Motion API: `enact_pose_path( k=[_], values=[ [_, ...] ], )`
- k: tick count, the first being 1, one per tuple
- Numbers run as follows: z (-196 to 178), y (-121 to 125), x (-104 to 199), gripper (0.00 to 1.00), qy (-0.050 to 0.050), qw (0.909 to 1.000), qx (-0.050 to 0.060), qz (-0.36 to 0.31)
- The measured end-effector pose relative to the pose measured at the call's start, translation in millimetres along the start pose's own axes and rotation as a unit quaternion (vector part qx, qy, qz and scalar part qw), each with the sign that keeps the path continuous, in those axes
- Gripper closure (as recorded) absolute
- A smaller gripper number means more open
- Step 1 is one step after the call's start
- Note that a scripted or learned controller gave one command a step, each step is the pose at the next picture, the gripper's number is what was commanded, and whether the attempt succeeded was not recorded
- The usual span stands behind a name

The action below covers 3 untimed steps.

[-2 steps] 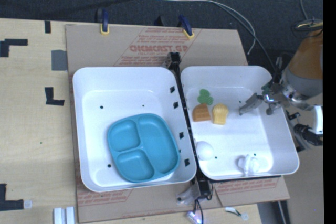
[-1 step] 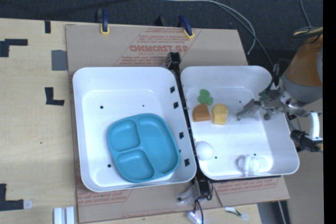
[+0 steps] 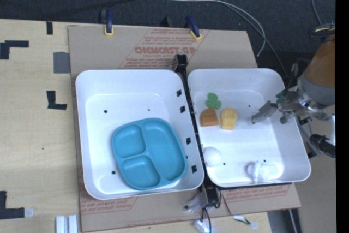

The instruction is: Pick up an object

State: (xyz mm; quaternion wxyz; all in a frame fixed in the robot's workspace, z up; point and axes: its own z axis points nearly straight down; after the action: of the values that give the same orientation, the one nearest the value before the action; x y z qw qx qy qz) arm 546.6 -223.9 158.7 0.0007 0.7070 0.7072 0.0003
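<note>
Gripper point(image 3: 265, 112) seen low over right bin point(image 3: 283, 169), near its right wall, reaching in from right; nothing held between fingers, whose spread cannot be judged. Yellow piece point(image 3: 228, 118), nearest candidate, lies left of gripper, apart; orange piece point(image 3: 209, 117) just beside it, green piece point(image 3: 212, 100) above. Approach best made from above, centred on yellow piece, neighbours avoided. White ball point(image 3: 211, 156) and white lump point(image 3: 258, 171) hardly distinguished against bin. Blue divided tray point(image 3: 148, 153) lies in left bin point(image 3: 90, 117).

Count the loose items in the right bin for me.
5: green piece, orange piece and yellow piece clustered centre-left; white ball at the near-left corner; white object near the front wall.
</note>
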Motion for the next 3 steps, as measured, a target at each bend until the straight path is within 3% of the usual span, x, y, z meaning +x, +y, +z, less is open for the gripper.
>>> enact_pose_path(
  k=[1,2,3],
  values=[
    [-15.0,-20.8,0.1,0.0,0.0,1.0,0.001,0.0],
    [76.9,7.0,1.0,0.0,0.001,1.0,0.002,-0.001],
    [73.3,67.9,56.8,0.0,0.0,1.0,-0.001,-0.003]
  ],
)
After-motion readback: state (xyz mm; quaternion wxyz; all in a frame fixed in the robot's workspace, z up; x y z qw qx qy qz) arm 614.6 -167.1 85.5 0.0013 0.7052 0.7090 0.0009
